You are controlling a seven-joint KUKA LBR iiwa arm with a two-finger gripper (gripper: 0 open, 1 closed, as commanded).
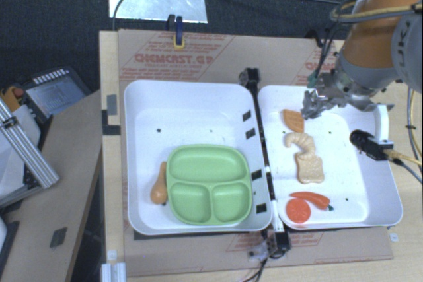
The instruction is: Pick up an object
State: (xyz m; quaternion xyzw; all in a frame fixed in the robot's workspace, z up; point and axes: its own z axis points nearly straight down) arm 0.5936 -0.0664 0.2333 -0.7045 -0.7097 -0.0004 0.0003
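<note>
In right bin (380,208): gripper (310,105) above orange wedge-shaped piece (293,120).

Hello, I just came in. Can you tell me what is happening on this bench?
A robot arm reaches in from the right, with its gripper hovering over the far end of the right bin, just above an orange food piece. Nothing is visibly held yet. That bin also holds a croissant, a beige piece, a red chili and a tomato slice. The left bin holds a green tray with a drumstick beside it.
</note>
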